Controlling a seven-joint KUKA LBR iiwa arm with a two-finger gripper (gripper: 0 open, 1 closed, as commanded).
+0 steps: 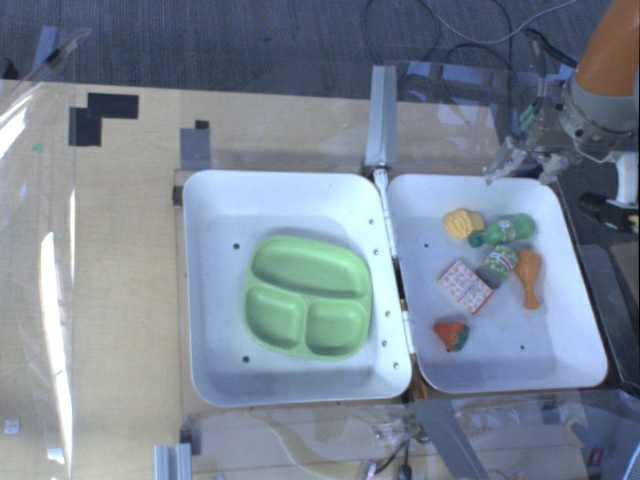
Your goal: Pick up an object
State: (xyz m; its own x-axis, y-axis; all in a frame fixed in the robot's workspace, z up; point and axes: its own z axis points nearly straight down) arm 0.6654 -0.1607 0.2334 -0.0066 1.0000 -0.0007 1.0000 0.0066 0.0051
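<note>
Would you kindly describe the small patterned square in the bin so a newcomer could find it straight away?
Look in the right-hand white bin, opposite the one holding the green divided tray. Near its middle, left of the orange drumstick, lies the patterned square. It is the bin's one flat, speckled white piece.

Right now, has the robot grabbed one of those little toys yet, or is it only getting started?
Only getting started. The pincer hangs over the far rim of the right white bin. The yellow lumpy toy, green plastic bottle, orange drumstick, patterned square packet and red strawberry-like toy all lie on the bin floor. Descending, gripping and lifting remain.
</note>
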